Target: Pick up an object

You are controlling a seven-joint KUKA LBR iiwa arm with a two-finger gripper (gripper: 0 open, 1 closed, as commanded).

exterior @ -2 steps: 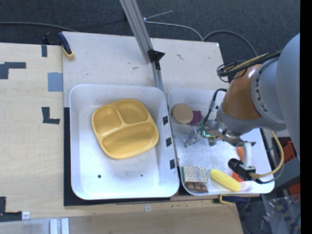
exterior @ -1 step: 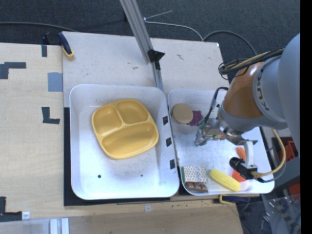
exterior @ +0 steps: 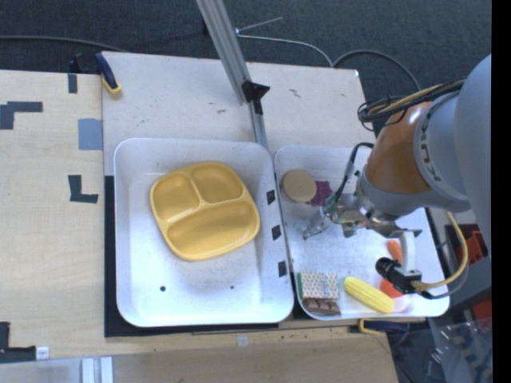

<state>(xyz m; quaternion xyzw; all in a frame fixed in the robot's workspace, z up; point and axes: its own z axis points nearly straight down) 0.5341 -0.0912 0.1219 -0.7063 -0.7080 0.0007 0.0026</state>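
Two shallow white bins sit side by side on my bench, and I log their contents as follows. Left bin [exterior: 132,214]: one yellow plastic divided plate with three compartments [exterior: 205,209], lying flat near the middle, slightly turned. Right bin [exterior: 297,250]: one round tan disc-shaped object [exterior: 299,186] at the upper left corner, with a small purple object [exterior: 322,191] just beside it on the right; one patterned rectangular block in brown and white [exterior: 320,288] at the lower left corner; one yellow toy corn cob [exterior: 368,294] lying near that block along the bottom edge; one orange and red small object [exterior: 391,278] just right of the corn, partly hidden by a cable.

The grey arm with its orange band [exterior: 397,162] reaches in over the right bin. The two-finger gripper [exterior: 318,225] hangs low over the bare floor of that bin, below the tan disc and purple object. I see its thin metal fingers [exterior: 311,230] parted with nothing between them, though at this angle I would call that probable, not certain.
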